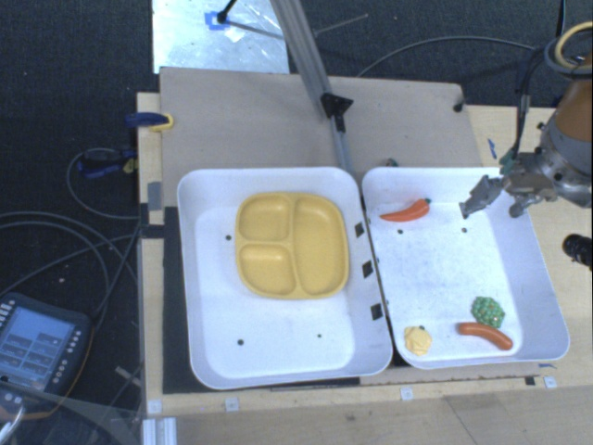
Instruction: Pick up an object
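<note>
Reaching in from three o'clock, arm (570, 146) low over right bin (537, 276), gripper (496, 202) fingers spread apart, holding nothing, carrot (405, 212) at nine o'clock of it.

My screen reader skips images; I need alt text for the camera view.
An open end effector hovers over the right bin, which holds a carrot, broccoli, sausage and a yellow toy. The left bin holds a yellow plate.

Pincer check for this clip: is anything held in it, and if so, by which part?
Nothing is held. The pincer hovers open over the upper right edge of the right bin, with nothing between its fingers; the carrot lies apart to its left.
</note>
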Available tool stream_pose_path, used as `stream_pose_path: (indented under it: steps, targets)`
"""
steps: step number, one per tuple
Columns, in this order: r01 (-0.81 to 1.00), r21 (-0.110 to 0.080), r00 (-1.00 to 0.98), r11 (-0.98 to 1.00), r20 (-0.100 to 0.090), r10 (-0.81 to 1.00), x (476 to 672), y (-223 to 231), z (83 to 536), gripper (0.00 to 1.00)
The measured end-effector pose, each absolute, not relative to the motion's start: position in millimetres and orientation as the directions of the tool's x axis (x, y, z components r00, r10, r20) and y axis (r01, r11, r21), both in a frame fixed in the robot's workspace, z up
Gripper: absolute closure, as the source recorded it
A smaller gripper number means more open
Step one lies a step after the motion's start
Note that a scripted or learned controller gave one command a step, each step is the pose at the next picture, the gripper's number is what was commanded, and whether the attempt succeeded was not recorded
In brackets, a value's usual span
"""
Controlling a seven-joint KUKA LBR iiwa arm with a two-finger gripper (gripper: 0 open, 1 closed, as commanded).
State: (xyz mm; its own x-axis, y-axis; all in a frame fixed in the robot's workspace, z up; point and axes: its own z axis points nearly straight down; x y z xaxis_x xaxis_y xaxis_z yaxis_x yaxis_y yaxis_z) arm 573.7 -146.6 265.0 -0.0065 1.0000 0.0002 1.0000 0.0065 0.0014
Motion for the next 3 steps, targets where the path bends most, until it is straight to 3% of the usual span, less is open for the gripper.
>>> stream_pose_path:
  steps: [1, 3]
  targets:
    - [1.0, 0.002, -0.004, 0.004, 0.0, 1.0, 573.8, -146.5, 265.1, 0.0]
    - [1.0, -0.003, 0.0, 0.0, 0.0, 1.0, 570.5, -154.1, 173.8, 0.0]
